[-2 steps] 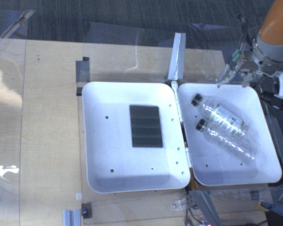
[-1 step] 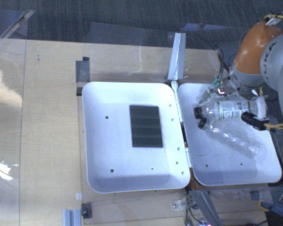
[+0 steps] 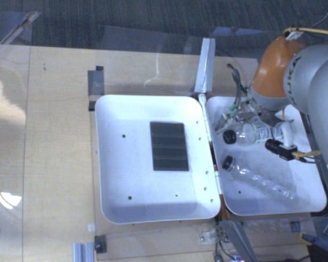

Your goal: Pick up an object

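Camera view | tool (image 3: 238,116) just above clear bottle (image 3: 251,134) | right bin (image 3: 317,201)

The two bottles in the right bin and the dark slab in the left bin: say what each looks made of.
Upper bottle and lower bottle: probably clear glossy plastic, since the white bin shows through them; dark caps. Dark slab: matte dark grey, ribbed; possibly rubber or plastic, hard to tell.
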